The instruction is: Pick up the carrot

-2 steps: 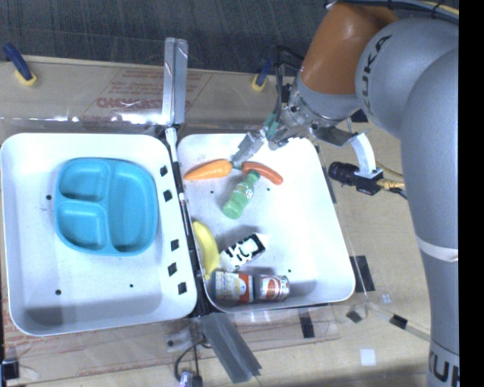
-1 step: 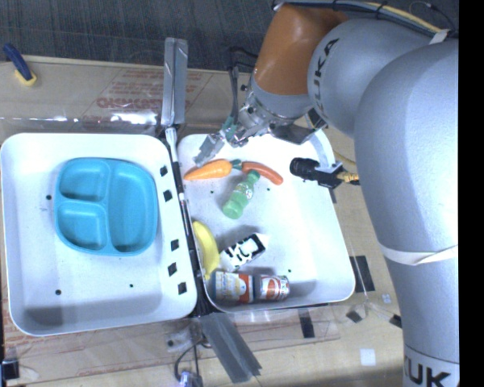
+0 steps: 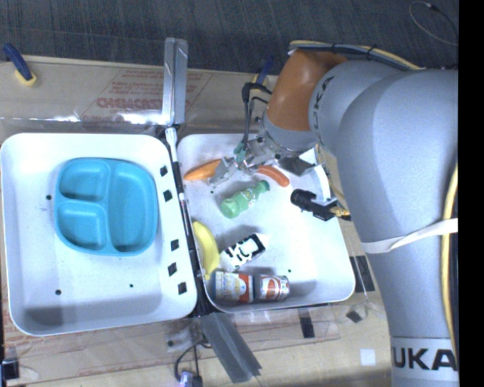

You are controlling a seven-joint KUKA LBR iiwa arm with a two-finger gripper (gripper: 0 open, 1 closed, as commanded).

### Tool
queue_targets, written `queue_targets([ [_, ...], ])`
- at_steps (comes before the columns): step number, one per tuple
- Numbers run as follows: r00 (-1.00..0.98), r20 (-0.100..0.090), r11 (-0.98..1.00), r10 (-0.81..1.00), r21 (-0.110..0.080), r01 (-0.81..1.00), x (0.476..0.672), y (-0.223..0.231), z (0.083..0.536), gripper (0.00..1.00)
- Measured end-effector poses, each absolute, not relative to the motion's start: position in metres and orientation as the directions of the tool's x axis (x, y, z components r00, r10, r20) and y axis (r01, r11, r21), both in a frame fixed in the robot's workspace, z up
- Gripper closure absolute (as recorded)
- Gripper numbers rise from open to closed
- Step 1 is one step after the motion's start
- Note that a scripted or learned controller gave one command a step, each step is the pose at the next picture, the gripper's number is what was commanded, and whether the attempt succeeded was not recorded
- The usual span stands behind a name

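Right bin (image 3: pixel 323 256) holds carrot (image 3: pixel 202 170), banana (image 3: pixel 207 248), can (image 3: pixel 252 287); left bin (image 3: pixel 24 216), blue tray (image 3: pixel 106 205).

Left shallow white bin (image 3: pixel 24 280): blue three-compartment plastic tray (image 3: pixel 106 205). Right shallow white bin (image 3: pixel 316 248): green plastic bottle (image 3: pixel 242 200) on its side, mid-bin. Yellow banana (image 3: pixel 206 248) along left wall, black-and-white packet (image 3: pixel 244 249) just beside it. Red-labelled can (image 3: pixel 250 287) lying at near wall.

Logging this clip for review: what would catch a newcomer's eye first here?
The big grey arm reaches in from the right, its gripper low over the far end of the right bin, close to the orange carrot. A bright blue divided plate lies in the left bin.
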State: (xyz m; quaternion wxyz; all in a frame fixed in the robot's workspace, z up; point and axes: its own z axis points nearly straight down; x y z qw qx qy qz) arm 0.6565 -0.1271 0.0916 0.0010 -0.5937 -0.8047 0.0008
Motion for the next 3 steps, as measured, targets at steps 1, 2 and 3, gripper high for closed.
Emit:
queue_targets([
  [1, -0.299, 0.000, 0.299, 0.954, -0.002, 0.954, 0.657, -0.127, 0.103, 1.00],
  [2, 0.036, 0.000, -0.036, 0.999, -0.001, 0.999, 0.657, -0.058, 0.192, 1.00],
  [3, -0.065, 0.001, 0.065, 0.998, -0.005, 0.998, 0.586, 0.012, 0.191, 1.00],
])
